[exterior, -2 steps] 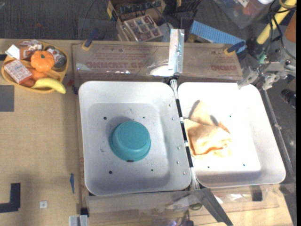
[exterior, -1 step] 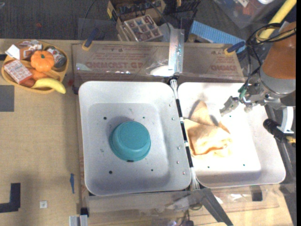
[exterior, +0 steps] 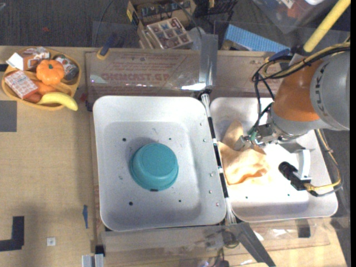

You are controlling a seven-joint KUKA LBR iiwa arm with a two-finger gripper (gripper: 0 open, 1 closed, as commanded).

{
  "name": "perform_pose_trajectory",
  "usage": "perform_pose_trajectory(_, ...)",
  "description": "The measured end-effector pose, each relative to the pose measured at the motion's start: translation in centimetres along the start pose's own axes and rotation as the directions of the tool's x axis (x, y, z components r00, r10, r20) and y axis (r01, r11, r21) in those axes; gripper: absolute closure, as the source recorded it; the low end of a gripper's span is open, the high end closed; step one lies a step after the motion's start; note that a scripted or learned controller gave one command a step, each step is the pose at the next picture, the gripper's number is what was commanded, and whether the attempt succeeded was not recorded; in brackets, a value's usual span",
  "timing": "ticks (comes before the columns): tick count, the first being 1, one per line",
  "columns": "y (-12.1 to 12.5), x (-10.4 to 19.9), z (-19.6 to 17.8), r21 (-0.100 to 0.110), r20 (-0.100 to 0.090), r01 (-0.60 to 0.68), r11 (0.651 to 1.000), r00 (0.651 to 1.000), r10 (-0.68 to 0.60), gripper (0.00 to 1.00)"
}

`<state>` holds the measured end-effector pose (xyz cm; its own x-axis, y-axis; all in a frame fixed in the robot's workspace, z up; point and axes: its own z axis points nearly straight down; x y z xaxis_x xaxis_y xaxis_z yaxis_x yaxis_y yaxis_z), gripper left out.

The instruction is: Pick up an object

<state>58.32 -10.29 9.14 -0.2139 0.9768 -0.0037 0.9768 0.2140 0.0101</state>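
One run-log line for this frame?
arm: over right bin | gripper: at yellow cloth | grasp: unconfirmed | left bin: teal bowl, untouched

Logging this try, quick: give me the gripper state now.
Gripper: cannot be told; it sits low in the right bin, at the yellow cloth.

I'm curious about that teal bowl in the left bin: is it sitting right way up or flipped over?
Flipped over, it seems. The teal bowl shows a smooth, closed, flat-topped dome with no hollow inside, resting on the left bin floor.
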Motion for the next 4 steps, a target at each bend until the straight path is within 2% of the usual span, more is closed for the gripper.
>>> perform_pose_trajectory(1, 0.1, -0.2, -1.1, -0.005, -0.001, -0.005, 1.000, 1.000, 0.005, 1.00)
perform_pose_trajectory(2, 0.0, -0.2, -1.1, -0.005, -0.001, -0.005, 1.000, 1.000, 0.005, 0.00)
perform_pose_trajectory(3, 8.2, -2.6, 0.2, 0.003, 0.001, 0.063, 0.998, 0.998, -0.063, 0.00)
perform_pose_trajectory(4, 8.2, -2.6, 0.2, 0.003, 0.002, 0.063, 0.998, 0.998, -0.063, 0.00)
